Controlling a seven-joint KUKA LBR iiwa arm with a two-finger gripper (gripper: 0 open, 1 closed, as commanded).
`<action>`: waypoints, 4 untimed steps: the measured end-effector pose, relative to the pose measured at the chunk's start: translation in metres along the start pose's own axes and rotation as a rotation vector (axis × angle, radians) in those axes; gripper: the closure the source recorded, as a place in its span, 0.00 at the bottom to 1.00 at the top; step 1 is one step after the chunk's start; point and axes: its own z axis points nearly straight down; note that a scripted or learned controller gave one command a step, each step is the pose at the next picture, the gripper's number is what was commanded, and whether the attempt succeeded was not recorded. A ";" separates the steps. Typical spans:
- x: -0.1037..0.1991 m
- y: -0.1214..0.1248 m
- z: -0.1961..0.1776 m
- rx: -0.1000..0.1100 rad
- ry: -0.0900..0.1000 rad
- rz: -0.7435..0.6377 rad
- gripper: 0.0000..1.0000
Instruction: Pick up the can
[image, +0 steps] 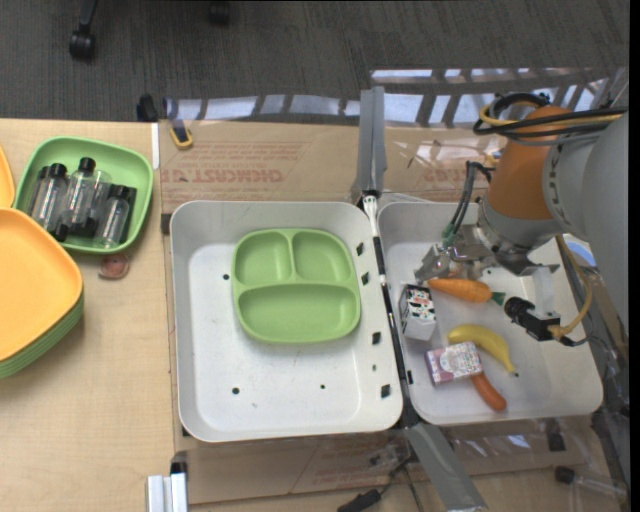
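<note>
A small white and black can with a red mark stands at the left side of the right bin, close to the divider. My gripper hangs low over the bin's back part, just up and to the right of the can, near the blunt end of an orange carrot. The grey wrist with its orange band rises behind it. Nothing shows between the can and the gripper but a short gap.
A yellow banana, a pink box and a red-orange sausage-shaped piece lie in the right bin's front half. The left bin holds a green divided plate. Black cables trail at the right.
</note>
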 end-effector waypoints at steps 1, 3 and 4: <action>-0.001 0.000 -0.009 0.001 -0.001 -0.002 1.00; 0.011 -0.007 -0.001 -0.001 0.000 -0.027 0.00; -0.045 0.015 -0.020 -0.003 0.000 0.155 0.00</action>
